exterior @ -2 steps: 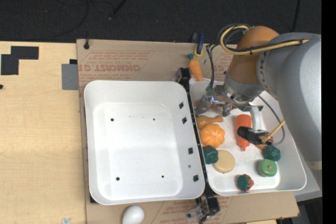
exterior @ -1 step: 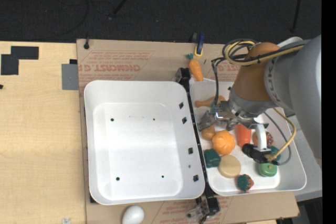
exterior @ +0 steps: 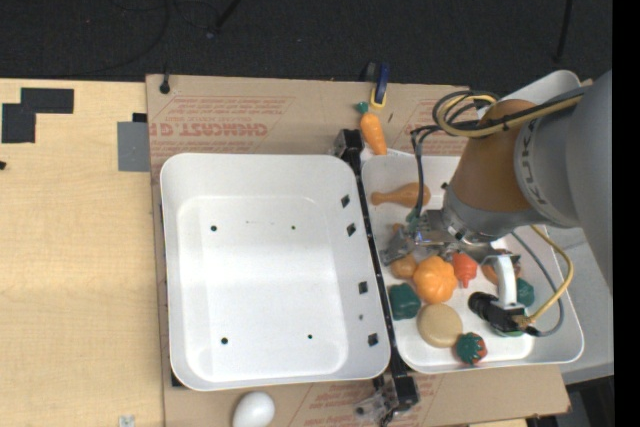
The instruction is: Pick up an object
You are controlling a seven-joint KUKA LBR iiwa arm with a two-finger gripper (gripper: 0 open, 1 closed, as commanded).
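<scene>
Claw lowered into the crowded right bin; whether it is released or clenched cannot be told.

Nearest the camera, a white egg [exterior: 253, 408] lies on the worktop [exterior: 70, 265] outside the left bin [exterior: 262, 270]. In the right bin [exterior: 560, 340], candidate objects cluster tightly: a cream disc [exterior: 440, 325], a green block [exterior: 403, 301] and an orange ball [exterior: 434, 280] touch or nearly touch. The claw [exterior: 425, 237] sits just above the ball, beside a tan drumstick [exterior: 402, 195]. Risk: crowding may cause a glancing grip or a two-object pinch; the bin divider stands close. A carrot [exterior: 373, 133] rests beyond the rim.
</scene>
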